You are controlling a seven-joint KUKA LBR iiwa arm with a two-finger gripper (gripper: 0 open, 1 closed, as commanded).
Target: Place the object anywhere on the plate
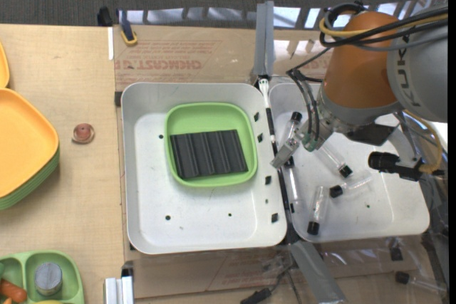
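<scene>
Slab (208,154) on plate (210,117), in left bin (142,224).

The arm's orange band (360,57) and grey wrist cover the gripper (303,142), so its fingers are hidden. Beneath it, the right bin's (399,221) back corner is covered. Far left of the gripper, orange plates (25,146) and a green tray (35,278) are cut off by the frame edge.

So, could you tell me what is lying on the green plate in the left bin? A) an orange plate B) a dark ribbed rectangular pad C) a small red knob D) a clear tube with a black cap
B: a dark ribbed rectangular pad lies on the green plate in the left bin.
</scene>
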